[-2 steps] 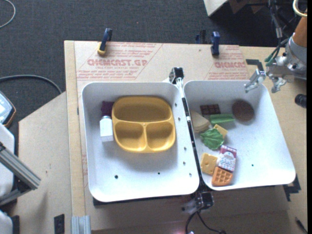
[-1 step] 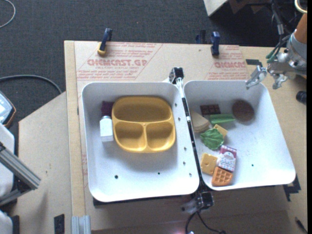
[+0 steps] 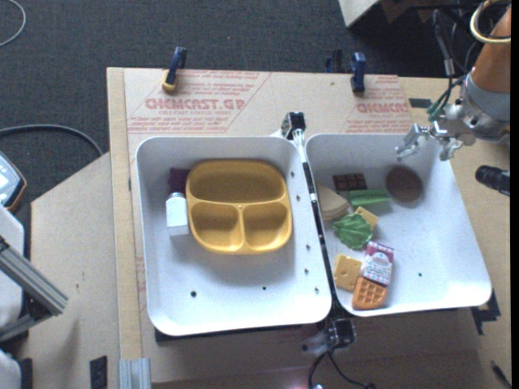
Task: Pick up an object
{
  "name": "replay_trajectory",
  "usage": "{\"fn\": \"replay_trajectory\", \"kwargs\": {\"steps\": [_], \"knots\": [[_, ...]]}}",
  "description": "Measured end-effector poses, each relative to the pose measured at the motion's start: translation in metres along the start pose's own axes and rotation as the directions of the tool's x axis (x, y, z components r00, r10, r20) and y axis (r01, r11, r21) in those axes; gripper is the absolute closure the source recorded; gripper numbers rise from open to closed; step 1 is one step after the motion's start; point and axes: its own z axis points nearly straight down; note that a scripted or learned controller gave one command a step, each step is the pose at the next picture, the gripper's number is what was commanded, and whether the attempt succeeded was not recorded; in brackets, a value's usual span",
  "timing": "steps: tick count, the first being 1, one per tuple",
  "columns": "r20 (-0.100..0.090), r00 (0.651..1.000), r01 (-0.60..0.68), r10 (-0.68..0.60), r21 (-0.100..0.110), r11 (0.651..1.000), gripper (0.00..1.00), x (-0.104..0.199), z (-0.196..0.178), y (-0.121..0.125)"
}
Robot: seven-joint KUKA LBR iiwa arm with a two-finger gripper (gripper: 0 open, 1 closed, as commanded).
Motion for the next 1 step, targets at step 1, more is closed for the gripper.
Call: {"fn": "replay_trajectory", "kwargs": {"steps": [1], "knots": [[0.0,1.0,0.0,0.0,-0.001,1.0,0.0,-0.0003,0.0423,0.0015]]}}
